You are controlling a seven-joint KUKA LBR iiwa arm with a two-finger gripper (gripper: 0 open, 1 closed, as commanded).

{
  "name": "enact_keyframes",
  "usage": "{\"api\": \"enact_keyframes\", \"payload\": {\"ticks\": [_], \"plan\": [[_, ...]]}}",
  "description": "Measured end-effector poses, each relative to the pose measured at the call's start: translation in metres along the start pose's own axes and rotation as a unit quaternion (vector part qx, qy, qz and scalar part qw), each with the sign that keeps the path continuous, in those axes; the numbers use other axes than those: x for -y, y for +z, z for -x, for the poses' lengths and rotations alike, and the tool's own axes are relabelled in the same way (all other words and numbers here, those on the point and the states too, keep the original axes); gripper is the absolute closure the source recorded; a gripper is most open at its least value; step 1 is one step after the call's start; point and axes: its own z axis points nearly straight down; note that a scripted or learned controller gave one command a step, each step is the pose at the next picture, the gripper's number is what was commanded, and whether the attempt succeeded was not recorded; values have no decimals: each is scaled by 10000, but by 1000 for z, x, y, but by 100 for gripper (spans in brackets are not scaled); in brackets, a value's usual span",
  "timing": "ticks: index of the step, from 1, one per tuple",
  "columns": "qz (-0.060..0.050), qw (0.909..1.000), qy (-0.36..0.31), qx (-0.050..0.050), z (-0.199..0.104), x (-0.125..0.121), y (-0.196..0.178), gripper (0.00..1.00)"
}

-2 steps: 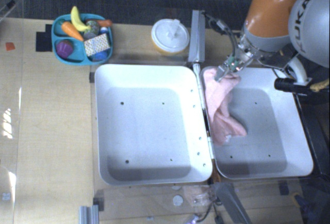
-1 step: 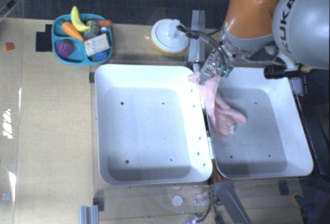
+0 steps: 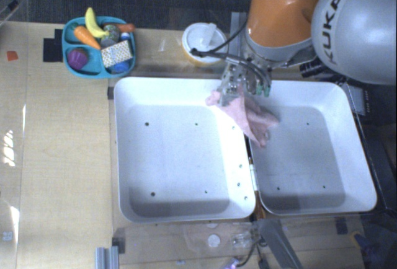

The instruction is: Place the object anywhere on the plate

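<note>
A crumpled pink cloth (image 3: 250, 116) hangs from my gripper (image 3: 240, 86), draped above the wall where the two white bins meet. The fingers are closed on the cloth's upper edge, and its lower end trails toward the right bin (image 3: 316, 162). The blue divided plate (image 3: 64, 46) sits on the bench at the far left, beyond the left bin's back corner and well away from the gripper. It holds toy food: a banana (image 3: 93, 23), a carrot (image 3: 85, 36), a purple piece (image 3: 77, 58) and a speckled block (image 3: 117, 52).
The left bin (image 3: 173, 156) lies between the gripper and the plate. A white bowl with a yellow rim (image 3: 201, 42) stands on the bench just behind the bins, left of the arm. A dark tag (image 3: 52, 49) lies beside the plate.
</note>
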Motion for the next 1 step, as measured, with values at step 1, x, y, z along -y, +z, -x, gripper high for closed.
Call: {"api": "enact_keyframes", "payload": {"ticks": [1], "plan": [[2, 9988, -492, -8, -17, -48, 6, 100]]}}
